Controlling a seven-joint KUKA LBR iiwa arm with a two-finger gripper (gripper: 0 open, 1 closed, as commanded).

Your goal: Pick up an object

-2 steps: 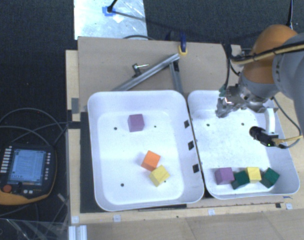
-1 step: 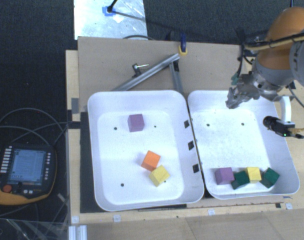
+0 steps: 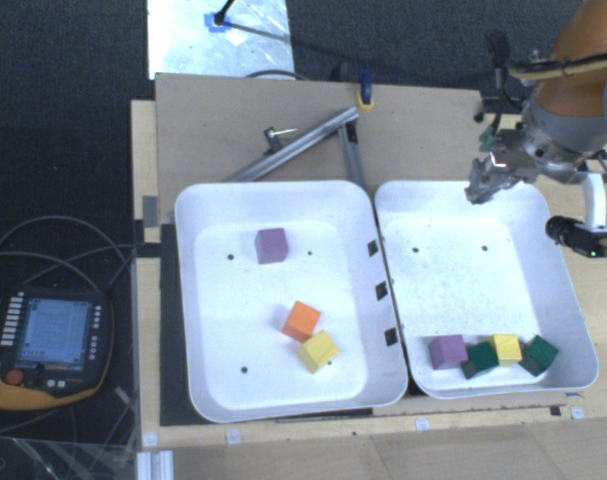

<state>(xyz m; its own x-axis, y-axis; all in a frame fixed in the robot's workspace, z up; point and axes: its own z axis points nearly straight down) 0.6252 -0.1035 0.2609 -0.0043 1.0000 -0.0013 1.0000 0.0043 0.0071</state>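
The left bin (image 3: 203, 218) holds a purple cube (image 3: 271, 245) near its back, with an orange cube (image 3: 302, 319) and a yellow cube (image 3: 319, 350) touching each other near the front. In the right bin (image 3: 553, 268), along the front wall, sit a purple cube (image 3: 447, 351), a dark green cube (image 3: 478, 359), a yellow cube (image 3: 507, 347) and another dark green cube (image 3: 539, 353). My gripper (image 3: 482, 190) hangs over the back edge of the right bin, far from all the cubes. Nothing shows between its fingers.
A metal bar (image 3: 293, 143) lies slanted on the cardboard behind the left bin. A teach pendant (image 3: 45, 343) with its cables rests on the floor at the left. Black clips (image 3: 380, 290) line the seam between the bins.
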